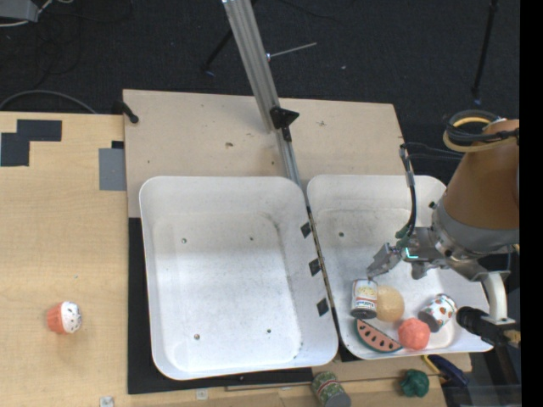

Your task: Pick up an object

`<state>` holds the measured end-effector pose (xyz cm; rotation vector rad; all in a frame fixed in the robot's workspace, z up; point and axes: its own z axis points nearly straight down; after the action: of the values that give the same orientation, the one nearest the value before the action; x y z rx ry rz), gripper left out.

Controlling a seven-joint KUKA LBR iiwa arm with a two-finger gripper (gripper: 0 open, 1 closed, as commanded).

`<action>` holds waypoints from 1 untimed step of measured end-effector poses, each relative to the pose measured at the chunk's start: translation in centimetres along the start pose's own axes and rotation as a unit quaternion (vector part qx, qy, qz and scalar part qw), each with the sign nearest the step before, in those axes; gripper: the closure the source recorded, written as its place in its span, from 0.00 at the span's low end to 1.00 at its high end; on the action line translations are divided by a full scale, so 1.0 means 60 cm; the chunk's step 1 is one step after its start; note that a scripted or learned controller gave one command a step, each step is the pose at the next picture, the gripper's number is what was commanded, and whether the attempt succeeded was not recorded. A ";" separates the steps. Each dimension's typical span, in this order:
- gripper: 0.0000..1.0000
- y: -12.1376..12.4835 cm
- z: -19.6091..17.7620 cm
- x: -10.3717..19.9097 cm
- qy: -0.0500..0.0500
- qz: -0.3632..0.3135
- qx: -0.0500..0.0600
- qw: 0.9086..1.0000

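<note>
Arm (479, 197) reaches in from the right, over the right bin (356, 197). The tool (383, 262) hangs low in that bin, just above the cluster of things at the near end. Nothing shows between its fingers, and whether they're spread or closed I can't tell; too small and blurred from this angle.

Candidates for the pick all sit in the right bin's near corner. A small can (365, 298) stands right under the tool, w/ a pale yellow lump (390, 304) touching it on the right. In front of those lie a watermelon slice (377, 337) and a pink ball (414, 332); a brown-and-white thing (439, 312) is farther right, near the rim. The can looks like the likeliest target, since it's the closest thing to the tool, but that's a guess.

Left bin (221, 270) holds no candidates. Off the bins: a red-and-white ball (64, 318) on the counter (51, 227) far left, plus a green thing (415, 383) and another can (327, 387) by the front edge.

Progress: approach looks about done, as the tool is down near the pile. Grasp not yet confirmed, nothing lifted. Left to do: close on one item, then raise it clear of the bin. The tight packing of can and lump may make a clean grip hard.
</note>
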<state>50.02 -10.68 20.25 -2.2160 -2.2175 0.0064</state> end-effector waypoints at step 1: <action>0.00 0.001 -0.003 -0.002 0.000 0.002 -0.002 1.000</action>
<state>50.08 -10.81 20.42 -2.2236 -2.2155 0.0020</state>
